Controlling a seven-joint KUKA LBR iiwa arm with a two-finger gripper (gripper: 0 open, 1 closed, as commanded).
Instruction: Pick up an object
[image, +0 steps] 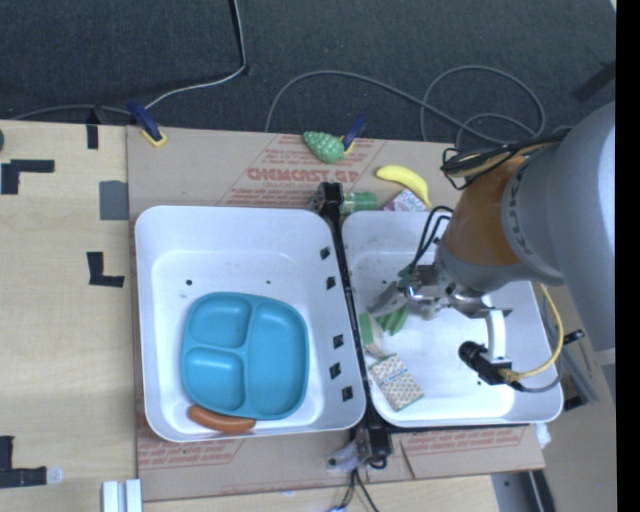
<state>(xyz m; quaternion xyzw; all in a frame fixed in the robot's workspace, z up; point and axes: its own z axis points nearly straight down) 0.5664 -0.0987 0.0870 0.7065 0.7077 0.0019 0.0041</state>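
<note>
We're down in the right bin (520, 405), tool (392, 300) low near its left wall, right over a green item (395, 320). We can't tell whether the fingers are apart or together. Looks like the grasp attempt; next comes a straight lift, if it holds.

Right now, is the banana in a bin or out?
Out. The banana lies on the cardboard behind the right bin, past its far rim, beside a green toy.
</note>
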